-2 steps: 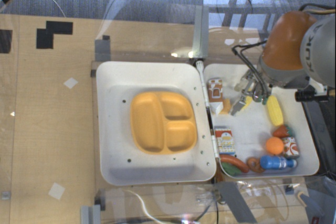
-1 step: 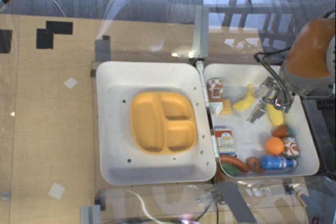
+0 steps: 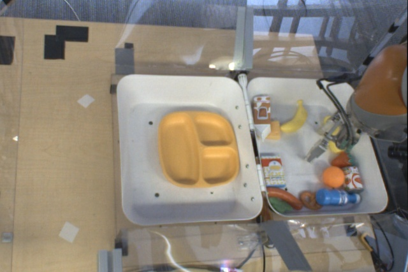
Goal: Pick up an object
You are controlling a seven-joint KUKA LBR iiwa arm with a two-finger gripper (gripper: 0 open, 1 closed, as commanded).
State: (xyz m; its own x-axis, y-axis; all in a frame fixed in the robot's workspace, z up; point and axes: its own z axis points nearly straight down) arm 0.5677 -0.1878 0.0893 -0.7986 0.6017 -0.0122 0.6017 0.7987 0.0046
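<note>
The wooden worktop carries two shallow white bins set side by side. In the left bin a yellow-orange plastic tray with three moulded compartments is seen, smooth and rounded at its corners.

In the right bin the loose items are found. Along its left wall a small brown-and-white carton stands toward the far end, with a pale orange wedge just beside it and a red-and-white printed box nearer the camera. At the near edge a red sausage-shaped piece and a brown ring are laid. A yellow toy banana lies in the middle of the bin, its curved long axis running from upper right to lower left. A blue bottle lies on its side along the near wall, with an orange ball just behind it and a small printed can touching that ball.

The hand is lowered over the right half of this bin. Whether it is clenched or released cannot be told. Nothing is seen grasped. The nearest candidate is judged to be the orange ball, lying just toward the camera from the hand; the banana lies to the hand's left, apart from it.
</note>
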